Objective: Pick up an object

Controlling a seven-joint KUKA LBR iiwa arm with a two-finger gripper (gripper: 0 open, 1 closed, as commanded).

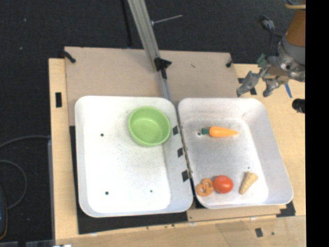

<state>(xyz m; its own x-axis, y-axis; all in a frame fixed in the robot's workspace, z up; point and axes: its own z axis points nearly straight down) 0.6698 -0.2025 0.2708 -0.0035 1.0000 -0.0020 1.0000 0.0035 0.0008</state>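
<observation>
Gripper [259,85] of a grey arm is seen hovering past the far right corner of the right bin [267,138], its two fingers spread apart with nothing between them. Nothing is held. Four candidates for the pick are laid out in that bin: a carrot [223,132] lying flat near the middle, pointing right, and along the near edge a pretzel [204,188] touching a tomato [222,184], with a cone [248,182] just beside them to the right. A green bowl [149,126] is set upright in the left bin [97,158], near its far right corner.

The task is judged barely begun, since the claw is well apart from every object. Several failures can be foreseen. The carrot, being the nearest target, could be rolled aside if the fingers are lowered off its axis. The tomato, round and smooth, could be squeezed out of a closing grip. Pretzel and tomato might be caught together or knocked apart, because they are in contact. The cone, placed close to the sloped bin wall, could be missed if one finger is blocked by the rim.
</observation>
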